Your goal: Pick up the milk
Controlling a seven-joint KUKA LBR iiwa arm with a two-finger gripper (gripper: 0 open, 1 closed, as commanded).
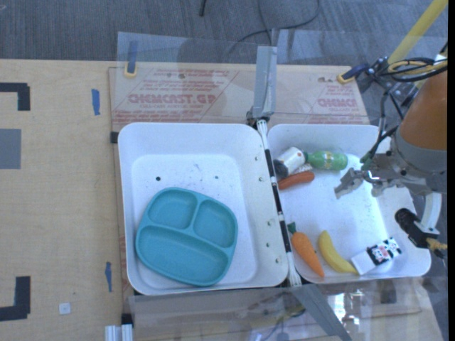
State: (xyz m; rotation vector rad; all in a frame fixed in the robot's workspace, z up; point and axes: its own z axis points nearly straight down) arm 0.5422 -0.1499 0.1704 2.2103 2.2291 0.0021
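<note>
The milk (379, 253) is a small white carton with black cow patches. It lies in the front right corner of the right bin (355, 135), just right of a yellow banana (334, 253). My gripper (351, 183) hangs over the middle of the right bin, behind and to the left of the milk and well apart from it. Nothing shows in its grasp. The grey arm with its orange band (426, 119) comes in from the right above the bin's right wall.
The right bin also holds a carrot (308, 253) at the front, a red-orange sausage-like piece (296, 180), a white cup (290, 158) and a green item (328, 160) at the back. A teal divided plate (186, 236) lies in the left bin (142, 148). Cables (398, 66) hang at back right.
</note>
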